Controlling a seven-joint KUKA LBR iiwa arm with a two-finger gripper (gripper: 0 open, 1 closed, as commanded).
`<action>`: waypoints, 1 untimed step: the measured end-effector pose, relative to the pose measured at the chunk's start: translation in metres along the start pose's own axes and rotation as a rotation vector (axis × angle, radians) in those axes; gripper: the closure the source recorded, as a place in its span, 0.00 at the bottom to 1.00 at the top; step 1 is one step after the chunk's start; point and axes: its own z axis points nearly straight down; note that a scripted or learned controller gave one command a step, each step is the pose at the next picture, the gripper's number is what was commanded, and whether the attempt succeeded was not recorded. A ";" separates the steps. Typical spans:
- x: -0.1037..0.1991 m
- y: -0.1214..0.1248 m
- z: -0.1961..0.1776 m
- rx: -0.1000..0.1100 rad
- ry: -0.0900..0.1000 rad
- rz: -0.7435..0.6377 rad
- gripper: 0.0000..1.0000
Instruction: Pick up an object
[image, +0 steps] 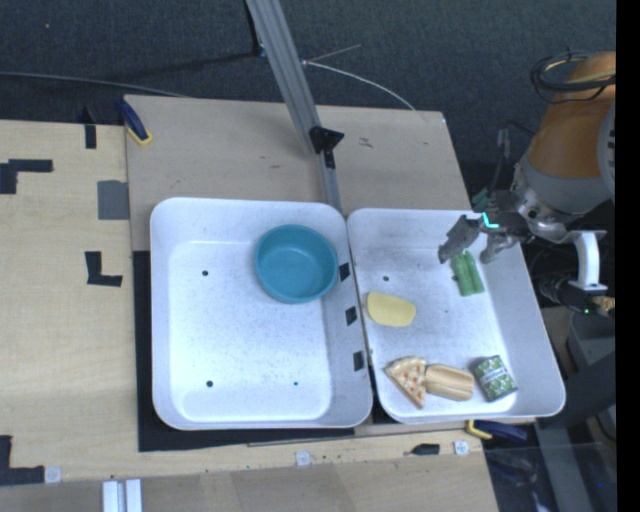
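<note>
The claw (470, 243) is hanging spread open right over the green cylinder (466, 273) near the right bin's (530, 330) far edge (not gripping anything yet). Nothing's lifted, so the whole closing-and-raising part is looking undone.

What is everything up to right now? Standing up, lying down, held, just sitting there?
Blue bowl: upright, in the left bin.
Green stick: lying flat in the right bin, under the hand.
Yellow lump: lying loose.
Pizza slice: lying flat.
Bread roll: on its side, touching the pizza slice.
Green can: tipped over.
</note>
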 end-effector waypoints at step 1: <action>0.000 0.000 -0.001 -0.001 0.000 0.000 0.00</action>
